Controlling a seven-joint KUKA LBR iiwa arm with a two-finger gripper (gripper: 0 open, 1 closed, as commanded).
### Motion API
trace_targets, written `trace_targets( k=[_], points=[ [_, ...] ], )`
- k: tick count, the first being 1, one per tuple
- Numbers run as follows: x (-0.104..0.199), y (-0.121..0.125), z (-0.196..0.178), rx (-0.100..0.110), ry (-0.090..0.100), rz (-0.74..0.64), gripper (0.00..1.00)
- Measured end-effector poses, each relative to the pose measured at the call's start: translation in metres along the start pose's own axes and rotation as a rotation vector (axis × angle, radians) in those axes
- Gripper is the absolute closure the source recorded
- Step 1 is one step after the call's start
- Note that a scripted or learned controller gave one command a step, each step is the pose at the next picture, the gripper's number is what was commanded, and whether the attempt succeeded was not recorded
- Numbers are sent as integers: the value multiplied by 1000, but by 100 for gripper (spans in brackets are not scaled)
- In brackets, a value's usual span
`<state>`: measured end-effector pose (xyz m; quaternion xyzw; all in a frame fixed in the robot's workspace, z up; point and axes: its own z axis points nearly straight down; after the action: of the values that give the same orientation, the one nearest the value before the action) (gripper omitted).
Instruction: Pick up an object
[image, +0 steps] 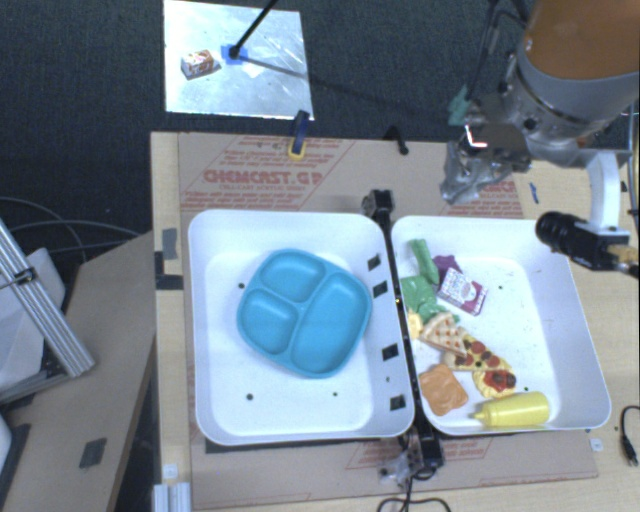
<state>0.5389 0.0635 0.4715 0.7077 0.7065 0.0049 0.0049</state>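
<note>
Yellow plastic marks the likeliest pick: a toy mustard bottle (515, 409) lying on its side at the right bin's (560, 290) near edge, long axis along that edge. Beside it lie an orange piece (443, 389), two pizza slices (455, 338) (495, 374), a purple packet (461, 291) and two green pieces (423, 262), seven things crowded toward the bin's left wall. The left bin (215, 300) holds one blue divided plate (304, 312). The pincer (470, 185) hangs beyond the right bin's far edge over the surface (250, 180), so every object lies nearer the camera than it; whether its tips are apart or together, I cannot tell.
</note>
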Motion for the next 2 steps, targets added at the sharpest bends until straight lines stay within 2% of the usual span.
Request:
trace_targets(
  k=[1,2],
  points=[
    [37,-49,-1,12,2,-10,100],
    [72,-58,202,29,-3,-4,100]
  ],
)
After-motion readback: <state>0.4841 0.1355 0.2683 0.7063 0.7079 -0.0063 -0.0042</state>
